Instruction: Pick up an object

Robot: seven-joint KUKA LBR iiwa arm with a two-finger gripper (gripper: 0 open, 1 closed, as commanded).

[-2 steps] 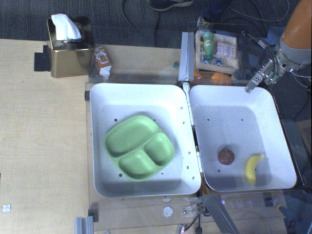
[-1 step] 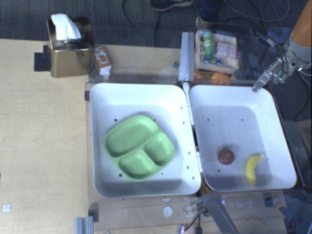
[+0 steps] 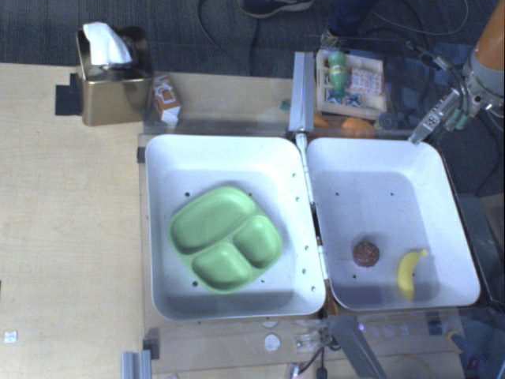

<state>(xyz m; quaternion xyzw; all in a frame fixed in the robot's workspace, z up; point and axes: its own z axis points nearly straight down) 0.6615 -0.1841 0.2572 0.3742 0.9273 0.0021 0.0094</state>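
In the right bin [image 3: 442,188], a small brown round object [image 3: 365,253] lies near the front, with a yellow banana [image 3: 409,272] just to its right. A green three-compartment plate [image 3: 227,238] fills the middle of the left bin [image 3: 158,212]. My gripper [image 3: 439,121] hangs at the far right corner of the right bin, above its rim. It is well away from the brown object and the banana, and I see nothing in it.
Behind the bins stand a tan tissue box [image 3: 106,85], a small orange-and-white carton [image 3: 165,99] and a flat toy package [image 3: 351,77], with an orange object [image 3: 357,126] below the package. A metal divider [image 3: 300,93] rises between the bins. Cables lie at the back right.
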